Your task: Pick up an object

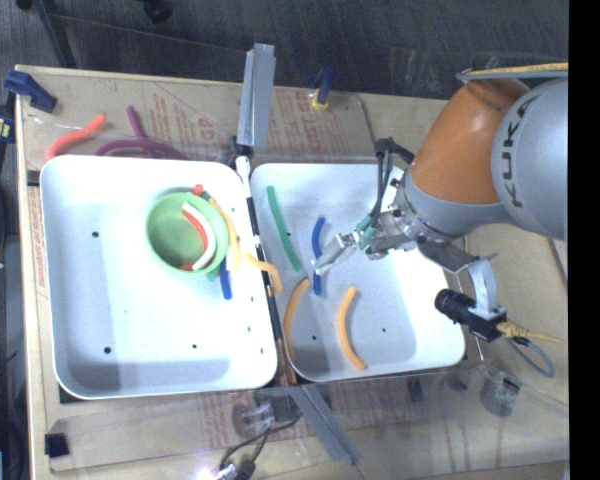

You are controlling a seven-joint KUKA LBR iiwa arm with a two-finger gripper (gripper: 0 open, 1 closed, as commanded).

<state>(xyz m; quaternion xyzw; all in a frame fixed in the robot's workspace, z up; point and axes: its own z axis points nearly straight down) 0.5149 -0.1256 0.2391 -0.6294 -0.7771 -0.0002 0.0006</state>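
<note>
**A:** Logging the arm's position: the gripper (330,253) sits low over the right bin (420,343), near that bin's centre, reaching in from 3 o'clock.

**B:** State of the fingers?

**A:** Cannot tell. They blur together with a blue strip (318,253) right beneath them, so whether they are spread, closed, or around anything is unclear.

**B:** Nearest candidate, then?

**A:** That blue strip. It lies at or just under the fingertips, long axis running roughly 12 to 6 o'clock. Contact cannot be confirmed. An orange curved strip (349,326) lies toward 5 o'clock from the fingers, apart from them, axis also close to 12–6. A green strip (282,226) lies toward 10 o'clock, tilted along 11–5. A second orange strip (293,313) hugs the bin's left wall at 7 o'clock.

**B:** Left bin?

**A:** A green bowl (185,233) with red and white pieces inside, well apart from the gripper, at 9 o'clock.

**B:** Judgement?

**A:** Blue strip is likely the target; the fingers would need to straddle its short width, closing across 9–3. The wrist hides much of the tool body.
</note>
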